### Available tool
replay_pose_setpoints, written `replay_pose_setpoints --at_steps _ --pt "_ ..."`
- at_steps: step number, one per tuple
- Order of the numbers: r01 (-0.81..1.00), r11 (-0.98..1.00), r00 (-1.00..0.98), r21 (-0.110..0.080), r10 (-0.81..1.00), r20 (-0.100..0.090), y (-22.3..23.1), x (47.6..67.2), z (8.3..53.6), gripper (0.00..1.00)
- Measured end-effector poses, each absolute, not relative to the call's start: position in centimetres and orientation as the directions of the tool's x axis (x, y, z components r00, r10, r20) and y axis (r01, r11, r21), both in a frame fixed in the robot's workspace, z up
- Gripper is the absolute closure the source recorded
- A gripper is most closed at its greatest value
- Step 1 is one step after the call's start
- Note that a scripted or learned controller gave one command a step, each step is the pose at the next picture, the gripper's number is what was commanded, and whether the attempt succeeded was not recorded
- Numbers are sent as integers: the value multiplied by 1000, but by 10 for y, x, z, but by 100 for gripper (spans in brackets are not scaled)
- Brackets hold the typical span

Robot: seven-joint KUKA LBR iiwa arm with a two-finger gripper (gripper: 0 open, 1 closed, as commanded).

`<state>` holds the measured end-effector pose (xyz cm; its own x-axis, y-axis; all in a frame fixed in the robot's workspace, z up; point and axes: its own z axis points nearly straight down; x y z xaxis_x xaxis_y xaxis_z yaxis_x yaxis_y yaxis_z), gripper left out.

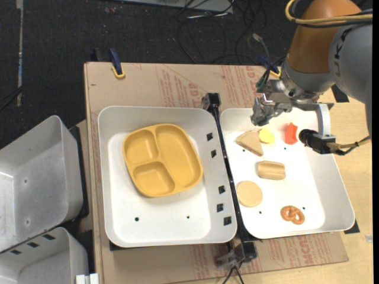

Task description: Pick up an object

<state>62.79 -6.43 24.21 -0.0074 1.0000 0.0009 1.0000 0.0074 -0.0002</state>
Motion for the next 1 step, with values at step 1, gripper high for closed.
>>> replay_pose_setpoints --at_steps 1 --pt "1000 7 -7 -2 1000 1 -14 615 242 100"
